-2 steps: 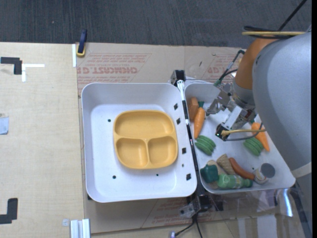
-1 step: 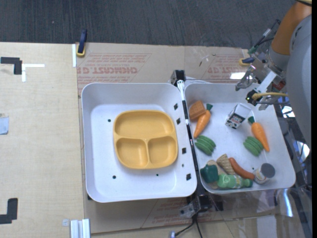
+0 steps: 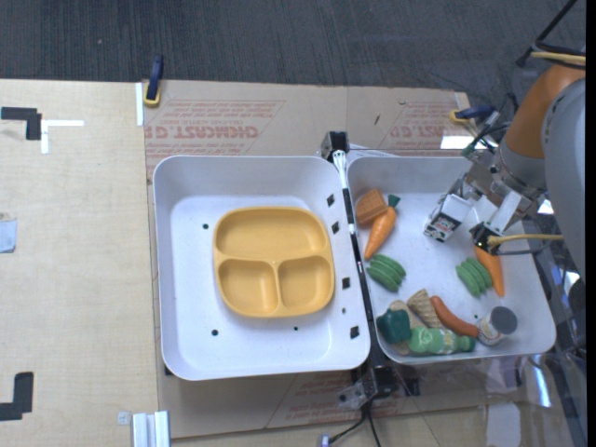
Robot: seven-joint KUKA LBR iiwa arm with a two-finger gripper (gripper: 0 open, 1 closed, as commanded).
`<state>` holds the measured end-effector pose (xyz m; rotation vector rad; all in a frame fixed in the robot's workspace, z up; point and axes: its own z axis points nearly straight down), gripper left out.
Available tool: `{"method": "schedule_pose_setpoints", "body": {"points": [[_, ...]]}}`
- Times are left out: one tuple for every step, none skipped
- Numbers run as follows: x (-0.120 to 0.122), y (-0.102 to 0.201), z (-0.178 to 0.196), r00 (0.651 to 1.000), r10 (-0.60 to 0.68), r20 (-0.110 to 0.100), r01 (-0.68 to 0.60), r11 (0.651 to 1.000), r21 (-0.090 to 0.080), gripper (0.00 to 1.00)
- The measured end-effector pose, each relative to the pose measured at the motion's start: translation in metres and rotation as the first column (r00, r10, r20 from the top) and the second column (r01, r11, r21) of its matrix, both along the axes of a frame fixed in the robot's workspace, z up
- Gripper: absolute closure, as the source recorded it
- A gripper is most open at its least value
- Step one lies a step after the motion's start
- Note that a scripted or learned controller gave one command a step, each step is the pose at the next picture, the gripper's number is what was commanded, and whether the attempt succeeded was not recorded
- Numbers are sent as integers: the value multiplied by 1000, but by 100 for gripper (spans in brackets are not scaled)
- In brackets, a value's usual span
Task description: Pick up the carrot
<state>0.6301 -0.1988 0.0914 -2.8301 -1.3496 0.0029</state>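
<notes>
Two shallow white plastic bins sit side by side on the table (image 3: 74, 296), which is pale wood-look board with brown printed cardboard under the bins. The left bin (image 3: 177, 250) has rounded corners and holds one thing: a smooth yellow-orange divided plate (image 3: 274, 260), rounded-square, with one wide compartment along the far side and two smaller ones nearer the camera. The right bin (image 3: 531, 315) holds the toy food. Near its left wall, against the divider between the bins, lies a carrot (image 3: 378, 232), a tapered orange cone with a green tip at its upper end, and touching it on the far side is a blockier orange piece (image 3: 370, 204). Just below it is a ribbed green vegetable (image 3: 386, 270). By the right wall a second carrot (image 3: 491, 270) lies slanted beside another ribbed green piece (image 3: 472, 277). Along the near wall are a dark green chunk (image 3: 394, 325), a light green bottle-like piece (image 3: 438, 343), a tan piece (image 3: 425, 306), a glossy red-orange sausage shape (image 3: 454, 318) and a small grey round item (image 3: 503, 320). The tool (image 3: 463, 219), white and grey with angular parts, hangs over the upper right of this bin, just above the second carrot and well apart from the first; its jaws stand apart with nothing between them
</notes>
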Motion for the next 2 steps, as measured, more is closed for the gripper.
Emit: {"method": "schedule_pose_setpoints", "body": {"points": [[-14,-5,1,985,-173,1,173,985,7,0],[-61,-12,-1,805,-593,-4,593,805,-5,0]]}}
